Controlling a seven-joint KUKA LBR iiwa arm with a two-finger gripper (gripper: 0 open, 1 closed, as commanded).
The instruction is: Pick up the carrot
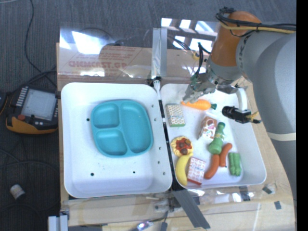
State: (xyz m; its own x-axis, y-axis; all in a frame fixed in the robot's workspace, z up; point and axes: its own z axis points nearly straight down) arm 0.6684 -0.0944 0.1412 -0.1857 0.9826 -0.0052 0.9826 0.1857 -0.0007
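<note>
The carrot (198, 104) is orange with a green stub at its right end. It lies across the far part of the right bin (250, 172). My gripper (198, 88) comes down from the orange-banded wrist and sits right over the carrot's left half, touching it or nearly so. The gripper's tip blends with the carrot from this angle.
The right bin also holds a green-white packet (175, 114), a bread slice (208, 127), a green bottle (217, 139), a small pizza (182, 146), a banana (180, 171), a red box (196, 170), sausages (212, 166) and a green pod (234, 163). A blue divided plate (120, 129) sits in the left bin.
</note>
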